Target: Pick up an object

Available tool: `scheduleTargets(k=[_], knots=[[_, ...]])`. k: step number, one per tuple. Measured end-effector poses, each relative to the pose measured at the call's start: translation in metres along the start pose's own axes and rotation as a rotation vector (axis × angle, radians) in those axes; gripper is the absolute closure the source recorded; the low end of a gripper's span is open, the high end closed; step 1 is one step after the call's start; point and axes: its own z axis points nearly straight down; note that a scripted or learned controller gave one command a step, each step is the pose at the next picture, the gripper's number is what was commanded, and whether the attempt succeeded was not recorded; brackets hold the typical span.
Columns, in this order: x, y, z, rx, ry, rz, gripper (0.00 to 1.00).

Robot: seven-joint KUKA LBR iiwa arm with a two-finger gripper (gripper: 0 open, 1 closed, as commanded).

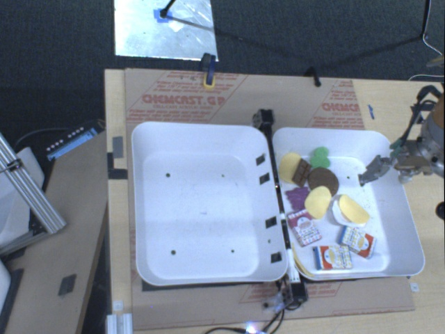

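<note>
two white bins (201, 134) are seen on a tan board printed with red lettering (182, 97). in the right bin (400, 221), yellow pieces (318, 202), a green piece (320, 156), a brown disc (324, 180), a purple piece (297, 197) and red-and-white printed cartons (358, 241) are shown.

The arm (432, 134) entered from the right edge of the camera view, its grey wrist held low and roughly level. The gripper (370, 172) pointed leftward and slightly down. Its dark fingers (375, 166) were too small and too blurred to show how they were set.
</note>
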Motion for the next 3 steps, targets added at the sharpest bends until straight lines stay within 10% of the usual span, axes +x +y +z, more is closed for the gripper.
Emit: scheduleTargets(k=[2,3], knots=[[0.152,0.007,0.066,0.001,0.004,-0.008,0.0],[0.147,0.008,0.055,-0.002,0.001,-0.001,1.0]])
